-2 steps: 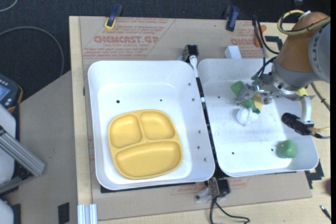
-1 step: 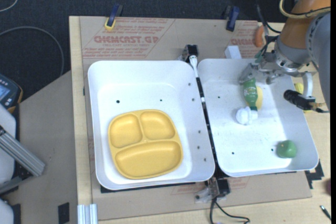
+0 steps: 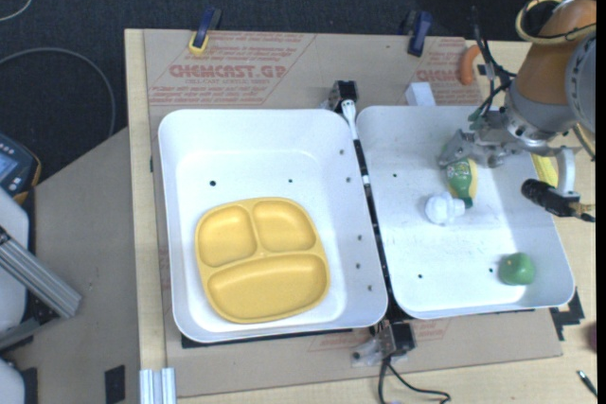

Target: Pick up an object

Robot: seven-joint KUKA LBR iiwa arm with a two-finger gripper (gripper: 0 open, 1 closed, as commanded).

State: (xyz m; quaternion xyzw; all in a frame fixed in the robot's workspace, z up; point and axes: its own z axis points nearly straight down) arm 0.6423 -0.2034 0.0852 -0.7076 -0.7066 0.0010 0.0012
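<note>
The grey two-finger gripper hangs low in the right white plastic bin, fingers spread either side of the top of a green-and-yellow soft toy. Just below-left lies a small white ball; a green round object sits well apart, toward the bin's near corner.

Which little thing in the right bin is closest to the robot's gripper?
The green-and-yellow object, right under the gripper. The white ball lies a bit farther off, and the green ball sits far away near the bin's front corner.
</note>
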